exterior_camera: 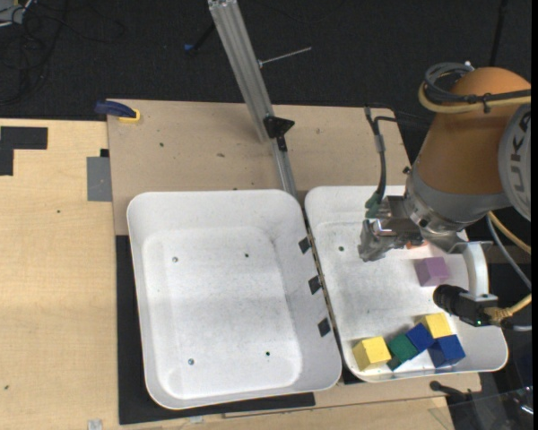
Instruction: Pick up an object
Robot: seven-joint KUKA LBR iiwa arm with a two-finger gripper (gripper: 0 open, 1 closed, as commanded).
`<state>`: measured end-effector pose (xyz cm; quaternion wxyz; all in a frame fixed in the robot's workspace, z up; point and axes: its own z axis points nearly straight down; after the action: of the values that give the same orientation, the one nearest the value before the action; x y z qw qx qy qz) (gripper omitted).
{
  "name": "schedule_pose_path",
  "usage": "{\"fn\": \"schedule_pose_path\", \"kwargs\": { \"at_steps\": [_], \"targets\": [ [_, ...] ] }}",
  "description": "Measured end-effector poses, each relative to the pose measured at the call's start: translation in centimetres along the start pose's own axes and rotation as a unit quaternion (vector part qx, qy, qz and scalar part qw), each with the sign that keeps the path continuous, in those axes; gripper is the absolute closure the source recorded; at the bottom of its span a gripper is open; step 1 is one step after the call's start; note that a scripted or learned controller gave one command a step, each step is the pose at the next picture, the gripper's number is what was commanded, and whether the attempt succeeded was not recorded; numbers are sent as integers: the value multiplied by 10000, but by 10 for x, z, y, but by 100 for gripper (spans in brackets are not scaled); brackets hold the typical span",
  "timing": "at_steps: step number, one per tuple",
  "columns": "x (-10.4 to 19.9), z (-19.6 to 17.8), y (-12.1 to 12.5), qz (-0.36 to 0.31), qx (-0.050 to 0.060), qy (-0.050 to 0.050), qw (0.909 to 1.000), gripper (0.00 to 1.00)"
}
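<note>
My gripper (373, 245) hangs over the upper middle of the right bin (341, 206), its metal fingers pointing down toward the bin floor with nothing seen between them. A pale purple block (431, 270) lies just to its right, partly behind the arm. Along the bin's front edge sit a yellow block (371, 351), a green block (401, 349), a blue block (420, 336), a second yellow block (438, 324) and another blue block (446, 352), clustered together well below the gripper.
The left bin (152, 218) sits beside the right one, joined by black clips (314, 285). A slanted aluminium post (247, 70) rises behind the bins. Cables and a black connector (462, 305) hang by the right bin's right edge.
</note>
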<state>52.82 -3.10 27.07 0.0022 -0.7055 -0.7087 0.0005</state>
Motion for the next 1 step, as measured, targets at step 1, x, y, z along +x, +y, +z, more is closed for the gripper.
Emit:
{"fn": "schedule_pose_path", "kwargs": {
  "at_steps": [1],
  "targets": [
    [58,16,16,-2,4,-3,10000,100]
  ]
}}
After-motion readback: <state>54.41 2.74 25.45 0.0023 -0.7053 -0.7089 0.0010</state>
